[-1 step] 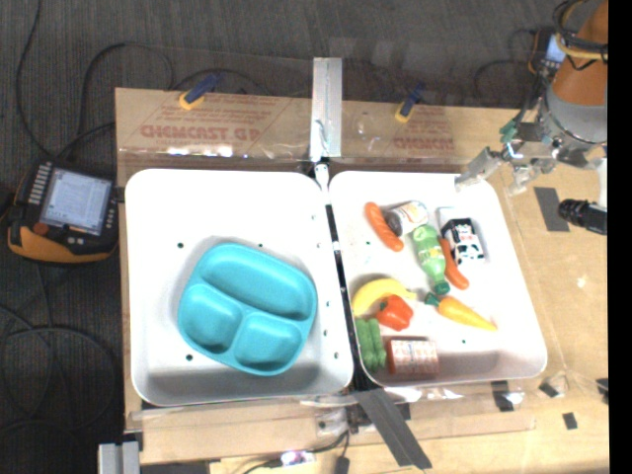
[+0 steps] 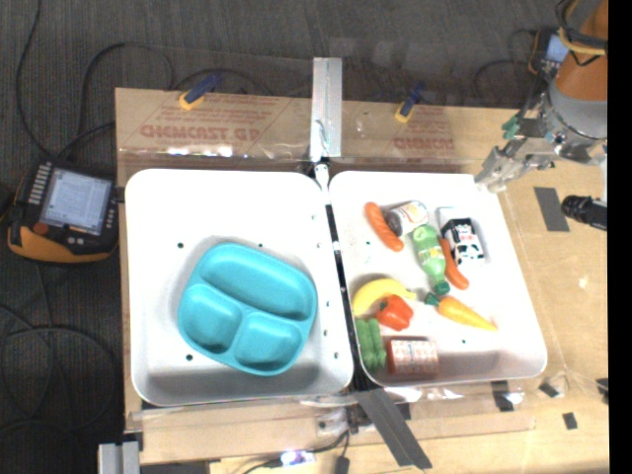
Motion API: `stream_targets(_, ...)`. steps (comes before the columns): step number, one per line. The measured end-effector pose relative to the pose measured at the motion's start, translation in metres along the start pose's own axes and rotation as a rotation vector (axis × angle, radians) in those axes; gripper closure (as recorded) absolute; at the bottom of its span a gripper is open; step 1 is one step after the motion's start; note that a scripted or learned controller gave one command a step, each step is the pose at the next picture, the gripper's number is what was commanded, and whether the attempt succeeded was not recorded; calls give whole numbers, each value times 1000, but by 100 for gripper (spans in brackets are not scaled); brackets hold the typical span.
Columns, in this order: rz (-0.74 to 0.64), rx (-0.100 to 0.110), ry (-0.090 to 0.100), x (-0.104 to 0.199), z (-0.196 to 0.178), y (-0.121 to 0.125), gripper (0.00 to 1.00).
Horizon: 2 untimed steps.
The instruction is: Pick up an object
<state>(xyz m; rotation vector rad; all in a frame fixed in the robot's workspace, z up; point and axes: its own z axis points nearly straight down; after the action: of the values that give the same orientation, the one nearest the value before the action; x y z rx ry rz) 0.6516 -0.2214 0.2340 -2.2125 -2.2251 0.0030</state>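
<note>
Several small items crowd the right bin [image 2: 513, 294], and nearest the fingers [image 2: 497, 171] is a black-and-white toy car [image 2: 464, 240], just below and left of them, long axis running top to bottom. Whether the fingers are spread or pressed together, I cannot tell; they hover outside the bin's upper right corner, over the bench [image 2: 563, 294]. An orange sausage [image 2: 453, 267] touches the car, a green bottle [image 2: 429, 252] just beyond, tight for a clean pinch.
</note>
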Motion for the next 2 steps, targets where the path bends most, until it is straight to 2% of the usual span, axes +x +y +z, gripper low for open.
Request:
stream_targets(1, -446, -3, -2, -1, 60, -11, 100)
stream_targets(2, -446, -3, -2, -1, 60, -11, 0)
